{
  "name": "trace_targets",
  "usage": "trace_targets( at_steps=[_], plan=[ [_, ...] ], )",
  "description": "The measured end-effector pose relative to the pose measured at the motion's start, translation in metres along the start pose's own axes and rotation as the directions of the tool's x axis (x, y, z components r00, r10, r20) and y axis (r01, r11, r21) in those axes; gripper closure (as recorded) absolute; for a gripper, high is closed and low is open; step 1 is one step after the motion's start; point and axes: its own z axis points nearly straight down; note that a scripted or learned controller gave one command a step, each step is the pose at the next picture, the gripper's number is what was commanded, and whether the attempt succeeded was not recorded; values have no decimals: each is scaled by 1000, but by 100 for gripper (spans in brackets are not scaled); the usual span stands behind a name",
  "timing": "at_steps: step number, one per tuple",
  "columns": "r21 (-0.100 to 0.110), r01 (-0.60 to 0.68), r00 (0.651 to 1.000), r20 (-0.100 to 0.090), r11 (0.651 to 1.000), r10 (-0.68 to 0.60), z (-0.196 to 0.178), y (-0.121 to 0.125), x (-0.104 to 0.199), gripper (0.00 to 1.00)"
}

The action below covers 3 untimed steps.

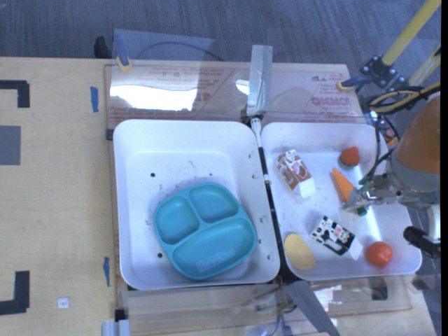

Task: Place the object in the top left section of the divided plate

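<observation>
The object to be placed cannot be identified for certain among the things in the right bin (pixel 392 268). A carrot (pixel 341 184) lies just beside the hand (pixel 365 200), with a small orange ball (pixel 349 156) above it near the bin's upper right. A brown and white carton (pixel 295 172) lies to the left of the carrot. Lower down, a black and white carton (pixel 334 235) is seen, with a yellow piece (pixel 299 252) at its lower left and a red ball (pixel 379 254) at its right. The hand is held low over the right bin; whether it is open or closed cannot be told, and nothing is seen between its fingers. The blue divided plate (pixel 203 229) lies in the left bin (pixel 140 159), with nothing seen in its three sections. Both bins are carried by the desk (pixel 56 208).
</observation>
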Motion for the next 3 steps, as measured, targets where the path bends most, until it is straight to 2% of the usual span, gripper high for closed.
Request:
trace_targets(
  at_steps=[1, 2, 3],
  plan=[
    [-4, 267, 964, 5, 964, -267, -1, -20, 27, 100],
    [-4, 260, 966, 5, 966, -260, 0, 44, 20, 100],
    [3, 468, 884, -2, 884, -468, -7, -26, 51, 100]
  ],
)
